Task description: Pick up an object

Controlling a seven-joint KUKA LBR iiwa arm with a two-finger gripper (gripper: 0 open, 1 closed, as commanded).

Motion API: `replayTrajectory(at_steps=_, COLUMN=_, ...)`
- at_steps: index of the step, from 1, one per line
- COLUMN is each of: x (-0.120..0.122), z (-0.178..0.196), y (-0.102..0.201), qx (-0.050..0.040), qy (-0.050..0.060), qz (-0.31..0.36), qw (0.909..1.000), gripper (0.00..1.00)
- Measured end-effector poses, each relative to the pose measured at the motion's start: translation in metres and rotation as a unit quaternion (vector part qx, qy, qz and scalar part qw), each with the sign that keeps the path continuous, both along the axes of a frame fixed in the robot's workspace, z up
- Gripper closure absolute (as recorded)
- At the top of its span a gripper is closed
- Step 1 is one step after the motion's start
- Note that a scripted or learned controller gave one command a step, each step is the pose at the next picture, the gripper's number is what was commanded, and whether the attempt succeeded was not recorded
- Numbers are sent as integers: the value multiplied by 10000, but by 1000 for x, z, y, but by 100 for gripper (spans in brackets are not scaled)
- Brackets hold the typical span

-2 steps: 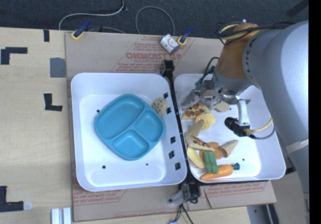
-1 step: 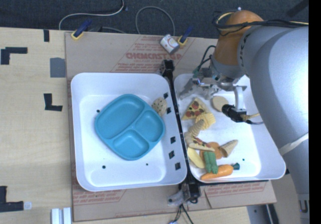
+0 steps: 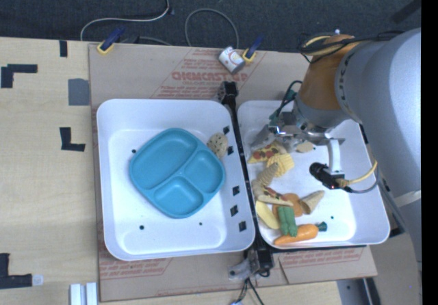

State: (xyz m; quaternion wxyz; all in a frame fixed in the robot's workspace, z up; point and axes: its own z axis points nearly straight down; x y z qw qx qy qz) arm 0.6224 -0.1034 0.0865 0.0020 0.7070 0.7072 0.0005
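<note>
- Two white bins sit side by side on the tabletop (image 3: 41, 180): the left bin (image 3: 116, 228) and the right bin (image 3: 363, 218).
- The left bin holds one blue divided plate (image 3: 177, 171) and one small speckled object (image 3: 218, 143) by the divider.
- The right bin holds a heap of toy food (image 3: 282, 191) along its left half: yellow and tan pieces, an orange carrot (image 3: 299, 234) at the near edge, a green piece (image 3: 286, 220) just above it.
- The claw (image 3: 282, 130) hangs low at the far end of the heap; whether it is wide, narrow or gripping anything, I cannot tell from here.
</note>
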Motion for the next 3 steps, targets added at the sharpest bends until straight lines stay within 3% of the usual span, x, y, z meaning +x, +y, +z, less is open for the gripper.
replayTrajectory(at_steps=1, x=-7, z=0, y=4, qx=-9, qy=-11, qz=1, qw=10000, gripper=0)
replayTrajectory(at_steps=2, x=-7, z=10, y=4, qx=-6, qy=-7, qz=-2, qw=10000, gripper=100)
replayTrajectory(at_steps=3, x=-54, z=103, y=16, qx=15, qy=-9, qz=4, qw=10000, gripper=100)
